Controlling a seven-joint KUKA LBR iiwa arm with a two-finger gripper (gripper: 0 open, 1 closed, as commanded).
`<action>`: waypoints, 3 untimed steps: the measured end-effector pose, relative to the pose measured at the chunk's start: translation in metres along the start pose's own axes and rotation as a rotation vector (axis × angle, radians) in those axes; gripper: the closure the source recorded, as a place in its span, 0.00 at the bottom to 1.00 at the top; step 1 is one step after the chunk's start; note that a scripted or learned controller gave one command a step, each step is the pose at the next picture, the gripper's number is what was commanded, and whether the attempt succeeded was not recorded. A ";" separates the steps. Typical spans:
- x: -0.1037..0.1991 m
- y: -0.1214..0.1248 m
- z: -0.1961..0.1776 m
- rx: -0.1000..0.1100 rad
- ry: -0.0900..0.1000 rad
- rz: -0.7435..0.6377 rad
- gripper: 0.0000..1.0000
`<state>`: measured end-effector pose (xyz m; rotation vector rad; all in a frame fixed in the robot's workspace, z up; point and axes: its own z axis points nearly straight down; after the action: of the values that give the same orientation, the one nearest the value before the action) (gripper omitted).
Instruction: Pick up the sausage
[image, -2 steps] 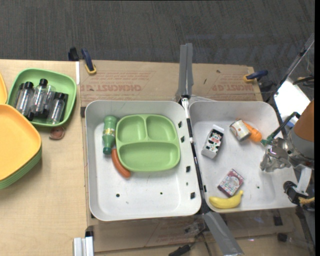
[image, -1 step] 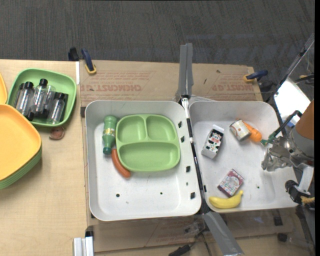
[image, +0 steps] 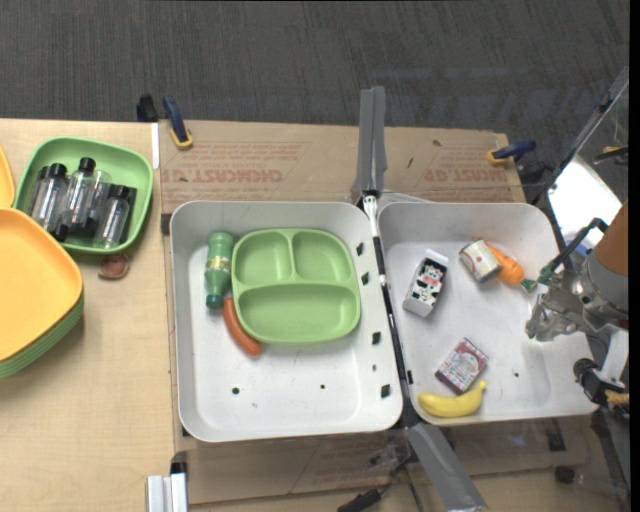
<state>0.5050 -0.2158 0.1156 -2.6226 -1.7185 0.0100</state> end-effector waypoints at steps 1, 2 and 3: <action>-0.001 0.000 -0.008 0.002 -0.001 0.001 1.00; 0.004 -0.001 -0.008 0.007 0.005 -0.004 0.00; 0.004 -0.001 -0.008 0.007 0.005 -0.004 0.00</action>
<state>0.5058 -0.2118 0.1235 -2.6117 -1.7197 0.0092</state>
